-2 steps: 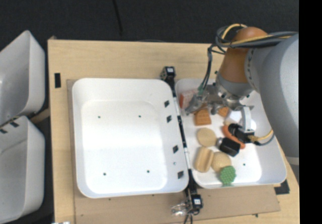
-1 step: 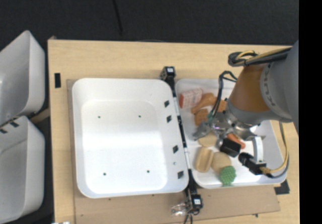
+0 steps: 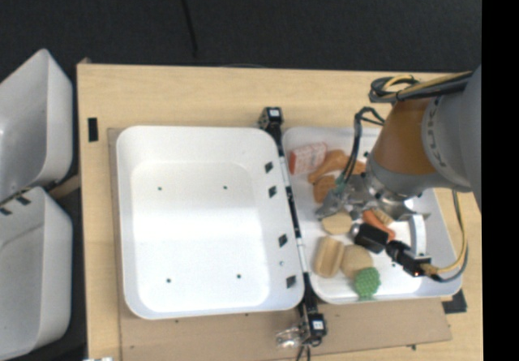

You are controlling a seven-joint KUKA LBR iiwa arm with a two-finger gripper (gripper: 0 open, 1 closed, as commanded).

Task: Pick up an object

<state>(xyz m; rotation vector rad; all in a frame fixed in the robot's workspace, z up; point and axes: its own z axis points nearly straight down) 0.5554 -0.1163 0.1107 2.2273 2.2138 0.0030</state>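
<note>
The right bin [image 3: 430, 290] holds several small food-like objects. A pink-and-white packet [image 3: 306, 158] lies at its far left, with two orange-brown pieces [image 3: 331, 165] beside it. A pale beige lump [image 3: 335, 225], a tan wedge [image 3: 328, 256], a beige block [image 3: 354, 259] and a green knobbly piece [image 3: 366, 282] lie toward the near side. My gripper [image 3: 339, 202] is low in this bin, over the orange-brown and beige pieces. The arm hides what lies right under it. A small orange piece [image 3: 378, 217] shows beside the wrist.
The left white bin [image 3: 130, 189] stands beside the right one, joined by a hinge strip with black clips [image 3: 285, 213]. Cables loop off the arm [image 3: 422, 148] at right. A black wrist part [image 3: 388, 244] hangs low over the bin's near right.
</note>
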